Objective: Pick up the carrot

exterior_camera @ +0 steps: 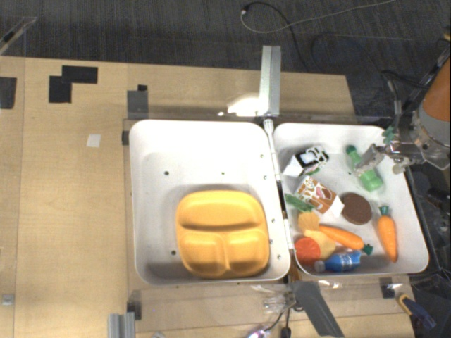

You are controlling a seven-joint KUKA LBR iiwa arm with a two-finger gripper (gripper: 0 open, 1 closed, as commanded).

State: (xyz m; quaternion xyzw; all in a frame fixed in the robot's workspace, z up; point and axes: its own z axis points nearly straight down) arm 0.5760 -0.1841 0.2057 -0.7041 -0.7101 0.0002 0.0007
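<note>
Orange carrot [387, 235] lying in right bin [420, 259], well below pincer [386, 150]. Pincer near the green bottle [368, 172]; opening impossible to tell.

The tabletop [63, 210] is pale wood, running out to a dark carpeted floor [141, 20] at the far edge. Two shallow white bins sit on it side by side, touching along a shared middle edge: the left bin [151, 153] and the right bin [416, 259]. Near the far left corner of the wood lie a few flat black patches [70, 82], with a small pale square [94, 141] just nearer.
</note>
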